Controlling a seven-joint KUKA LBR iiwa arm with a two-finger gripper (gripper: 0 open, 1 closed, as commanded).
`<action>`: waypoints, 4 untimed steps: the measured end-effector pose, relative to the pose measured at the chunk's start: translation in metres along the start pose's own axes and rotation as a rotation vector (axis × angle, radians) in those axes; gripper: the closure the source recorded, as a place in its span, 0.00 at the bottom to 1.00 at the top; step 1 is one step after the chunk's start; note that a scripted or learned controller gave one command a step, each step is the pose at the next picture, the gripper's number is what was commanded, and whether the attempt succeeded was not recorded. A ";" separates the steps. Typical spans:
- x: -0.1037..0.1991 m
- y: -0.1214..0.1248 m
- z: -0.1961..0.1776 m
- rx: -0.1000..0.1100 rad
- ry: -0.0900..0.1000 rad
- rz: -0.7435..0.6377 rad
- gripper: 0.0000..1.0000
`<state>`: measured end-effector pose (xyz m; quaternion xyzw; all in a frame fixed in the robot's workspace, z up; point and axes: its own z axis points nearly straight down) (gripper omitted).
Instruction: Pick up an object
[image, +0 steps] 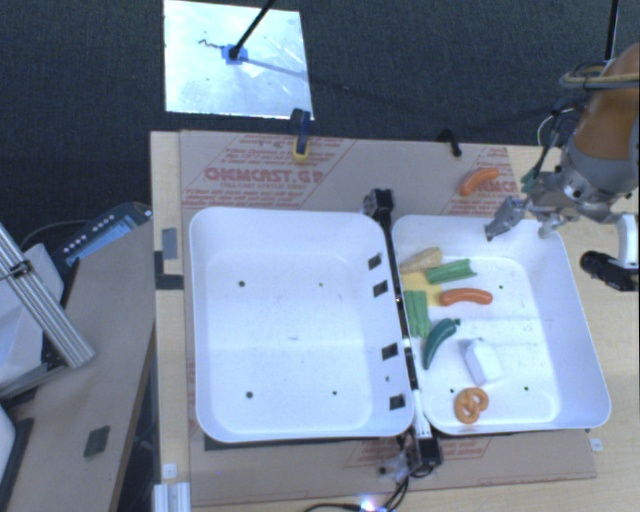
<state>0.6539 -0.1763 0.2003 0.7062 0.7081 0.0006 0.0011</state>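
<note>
Orange toy sausage (466, 296), right bin (575, 330), centre toward the far rim: likely light, stiff, smooth plastic, best pinched across its middle; gripper (524, 219) spread wide, holding nothing, above far rim.

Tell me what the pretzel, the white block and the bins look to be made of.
Pretzel: probably moulded plastic toy food, with an even orange-brown colour and smooth look. White block: likely plastic or foam, matte with rounded edges; unclear which. Right bin and left bin: thin formed plastic, white, slightly glossy, with rounded rims.
</note>
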 end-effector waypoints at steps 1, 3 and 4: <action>0.031 0.013 0.104 0.002 0.001 0.001 0.00; 0.063 -0.062 0.104 -0.001 0.000 0.001 1.00; 0.129 -0.003 0.009 -0.014 0.002 -0.010 1.00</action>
